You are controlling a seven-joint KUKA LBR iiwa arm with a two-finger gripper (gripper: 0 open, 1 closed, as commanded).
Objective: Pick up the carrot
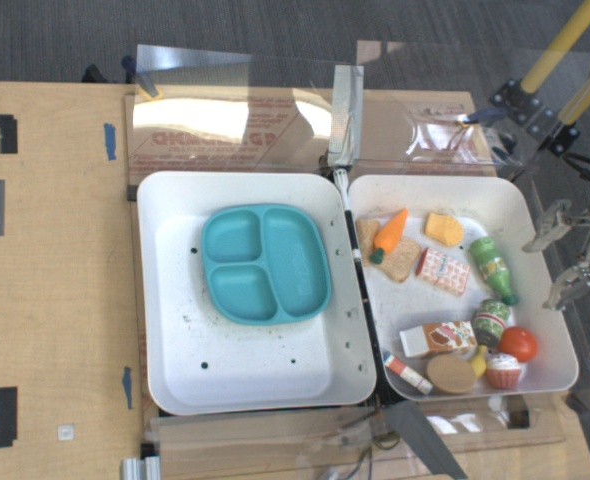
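In the right bin (540, 230), 1 carrot (389, 234) lay near the upper left corner, leaning on 1 slice of bread (402, 260), beside 1 cheese wedge (444, 229), 1 green bottle (492, 267) and 1 tomato (518, 344). The left bin (165, 268) held 1 teal divided plate (266, 263). The claw's state could not be told.

Saw a teal three-part plate (265, 265) lying flat in the left bin (165, 368) on the tan counter (45, 268). Found toy food crowding the right bin (553, 363): yellow cheese block (444, 229) beside a green bottle (492, 265), toast slice (402, 259) touching a red-and-white packet (443, 271), red tomato (518, 344) against a cupcake (503, 370).
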